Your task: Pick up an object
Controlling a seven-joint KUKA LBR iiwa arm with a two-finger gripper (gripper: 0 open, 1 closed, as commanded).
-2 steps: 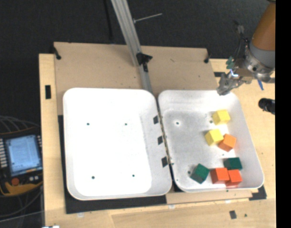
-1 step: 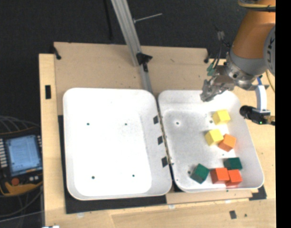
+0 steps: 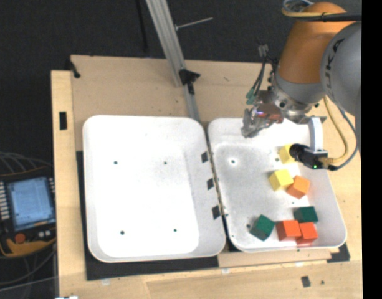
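While the gripper (image 3: 258, 122), fingers too blurred to tell their state, hangs over the right bin (image 3: 240, 185) at its far edge, the yellow block (image 3: 280, 179) mid-bin looks light, rigid, likely wooden: pinch across opposite flat faces.

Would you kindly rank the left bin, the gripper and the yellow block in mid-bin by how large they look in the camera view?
1. Left bin, by far the largest.
2. Gripper, though it sits nearer the camera, so its lead is unsure.
3. Yellow block, the smallest.
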